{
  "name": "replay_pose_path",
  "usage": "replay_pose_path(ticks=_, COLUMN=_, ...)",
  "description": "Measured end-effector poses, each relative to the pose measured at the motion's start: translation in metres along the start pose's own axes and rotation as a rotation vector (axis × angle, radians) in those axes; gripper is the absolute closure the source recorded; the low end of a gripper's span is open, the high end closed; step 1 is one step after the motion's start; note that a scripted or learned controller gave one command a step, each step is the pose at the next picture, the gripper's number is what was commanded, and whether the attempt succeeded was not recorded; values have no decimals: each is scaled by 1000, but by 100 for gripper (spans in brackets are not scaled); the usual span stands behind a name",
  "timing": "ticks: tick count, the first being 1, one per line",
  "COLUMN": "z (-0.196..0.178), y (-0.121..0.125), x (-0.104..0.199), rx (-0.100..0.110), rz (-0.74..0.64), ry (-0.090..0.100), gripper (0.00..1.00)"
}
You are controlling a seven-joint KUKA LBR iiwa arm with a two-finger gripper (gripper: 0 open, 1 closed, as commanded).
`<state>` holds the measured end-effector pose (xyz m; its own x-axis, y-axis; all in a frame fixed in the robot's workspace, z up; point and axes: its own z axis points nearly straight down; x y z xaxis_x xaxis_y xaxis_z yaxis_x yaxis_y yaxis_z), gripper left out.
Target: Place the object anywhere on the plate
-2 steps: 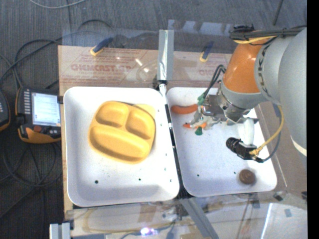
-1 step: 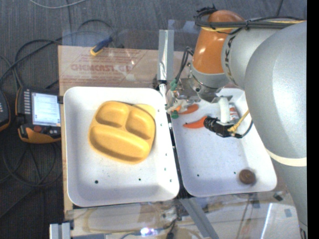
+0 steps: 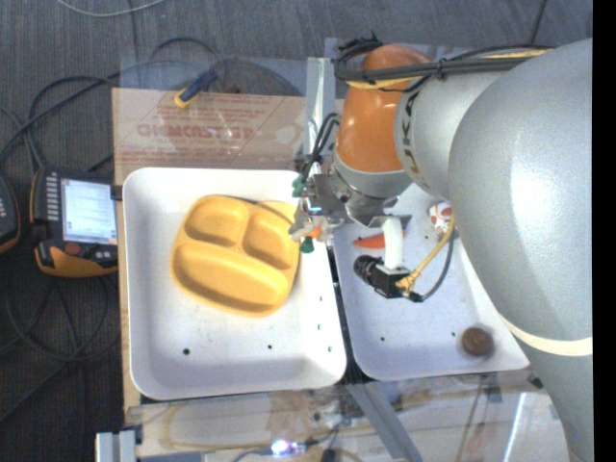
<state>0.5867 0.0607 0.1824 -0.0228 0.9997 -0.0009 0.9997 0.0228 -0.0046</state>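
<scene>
1. The yellow plate (image 3: 236, 253) lies in the left bin (image 3: 154, 354).
2. The gripper (image 3: 310, 221) hangs over the plate's right edge; its grip cannot be made out.
3. A small green-and-orange object (image 3: 308, 240) sits right at the gripper's tip, touching the plate's right rim.

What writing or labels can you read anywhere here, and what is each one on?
"UK": dark letters on the grey arm beside its orange band, part of a name whose remainder is hidden.
Red print on the cardboard sheet behind the left bin: too blurred to read.
Lit screen of the handheld controller on the floor: its text is too small to read.
The yellow plate carries no writing.
</scene>
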Motion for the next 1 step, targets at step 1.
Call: replay_pose_path(ticks=1, z=0, y=0, x=0, rx=0, rz=0, ry=-1, gripper=0)
